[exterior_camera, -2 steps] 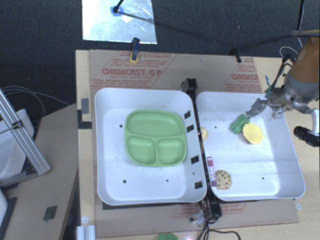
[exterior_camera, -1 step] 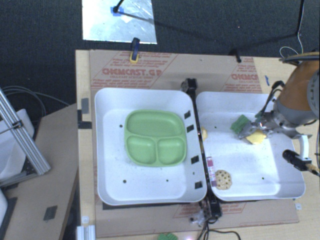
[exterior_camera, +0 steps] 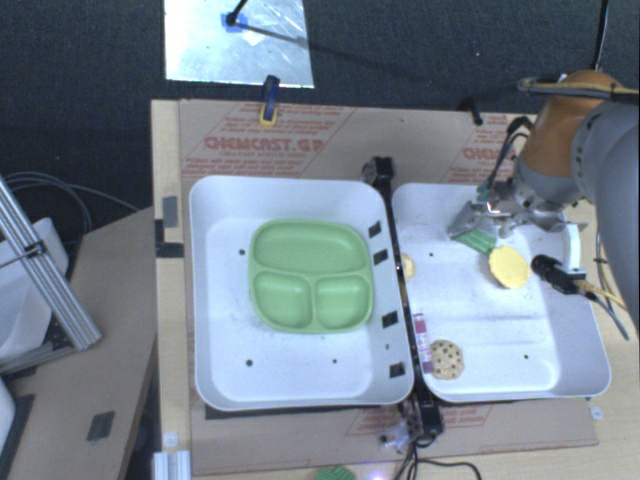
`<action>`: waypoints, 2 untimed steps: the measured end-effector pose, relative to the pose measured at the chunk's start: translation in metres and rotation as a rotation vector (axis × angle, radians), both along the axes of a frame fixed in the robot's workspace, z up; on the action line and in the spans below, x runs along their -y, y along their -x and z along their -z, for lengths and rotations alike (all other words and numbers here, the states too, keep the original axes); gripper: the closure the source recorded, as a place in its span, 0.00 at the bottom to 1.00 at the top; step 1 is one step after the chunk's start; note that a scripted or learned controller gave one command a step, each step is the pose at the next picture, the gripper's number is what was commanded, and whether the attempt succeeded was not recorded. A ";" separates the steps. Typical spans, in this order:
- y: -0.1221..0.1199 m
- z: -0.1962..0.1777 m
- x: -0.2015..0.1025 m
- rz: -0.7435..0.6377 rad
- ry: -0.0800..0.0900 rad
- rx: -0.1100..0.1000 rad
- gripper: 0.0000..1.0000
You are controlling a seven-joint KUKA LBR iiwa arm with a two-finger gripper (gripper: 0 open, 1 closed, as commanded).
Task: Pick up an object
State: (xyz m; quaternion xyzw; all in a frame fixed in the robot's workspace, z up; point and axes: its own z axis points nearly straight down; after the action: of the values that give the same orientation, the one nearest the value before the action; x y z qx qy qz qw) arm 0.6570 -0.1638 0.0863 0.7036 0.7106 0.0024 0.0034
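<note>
Gripper hovering low in right bin, far-left area; finger state unclear. Green object lying directly beneath, yellow piece sitting just beside, toward near-right.

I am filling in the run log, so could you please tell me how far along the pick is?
Done: the arm has reached into the right bin, its claw low over a green item. In hand: nothing visibly lifted; the grip is unclear. Left: grasping and lifting. The yellow piece and cookie lie on the bin floor, and the green divided plate is in the left bin.
</note>
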 end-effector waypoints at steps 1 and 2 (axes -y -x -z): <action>0.013 0.000 0.046 0.011 0.001 -0.004 0.00; 0.059 0.002 0.030 0.011 -0.002 -0.010 0.00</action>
State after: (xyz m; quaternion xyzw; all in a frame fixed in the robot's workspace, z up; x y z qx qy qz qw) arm 0.5983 -0.1939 0.0844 0.7073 0.7069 -0.0004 -0.0009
